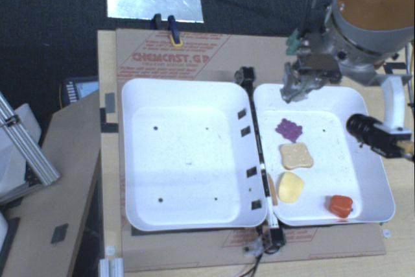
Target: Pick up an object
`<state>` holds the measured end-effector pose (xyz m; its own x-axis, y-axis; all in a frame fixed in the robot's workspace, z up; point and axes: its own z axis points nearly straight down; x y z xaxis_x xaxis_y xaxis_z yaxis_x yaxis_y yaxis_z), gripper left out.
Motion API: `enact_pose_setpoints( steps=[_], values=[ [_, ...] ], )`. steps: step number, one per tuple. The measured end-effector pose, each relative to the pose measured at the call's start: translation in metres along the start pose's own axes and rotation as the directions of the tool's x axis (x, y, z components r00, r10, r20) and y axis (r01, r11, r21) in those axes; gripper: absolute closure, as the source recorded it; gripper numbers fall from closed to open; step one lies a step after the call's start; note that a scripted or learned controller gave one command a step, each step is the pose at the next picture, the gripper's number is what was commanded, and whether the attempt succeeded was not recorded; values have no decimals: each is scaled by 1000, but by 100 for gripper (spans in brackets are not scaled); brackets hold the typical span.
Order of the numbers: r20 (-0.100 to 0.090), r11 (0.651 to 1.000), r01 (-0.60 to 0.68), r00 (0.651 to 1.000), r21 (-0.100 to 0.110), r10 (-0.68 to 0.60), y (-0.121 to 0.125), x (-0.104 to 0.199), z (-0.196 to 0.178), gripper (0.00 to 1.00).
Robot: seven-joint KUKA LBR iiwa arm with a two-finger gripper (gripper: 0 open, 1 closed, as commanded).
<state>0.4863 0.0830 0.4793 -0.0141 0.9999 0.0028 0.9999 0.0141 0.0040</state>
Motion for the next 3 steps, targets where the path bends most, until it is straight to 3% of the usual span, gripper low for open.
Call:
enact_pose_setpoints(
  steps=[1, 2, 3],
  values=[
    [2, 1000, -2, 1000, 8, 2, 10, 82, 71, 100],
    [-2, 1000, -8, 1000, -8, 8, 37, 88, -22, 100],
    [0, 1000, -8, 1000, -1, 8, 36, 88, -28, 100]
  ],
)
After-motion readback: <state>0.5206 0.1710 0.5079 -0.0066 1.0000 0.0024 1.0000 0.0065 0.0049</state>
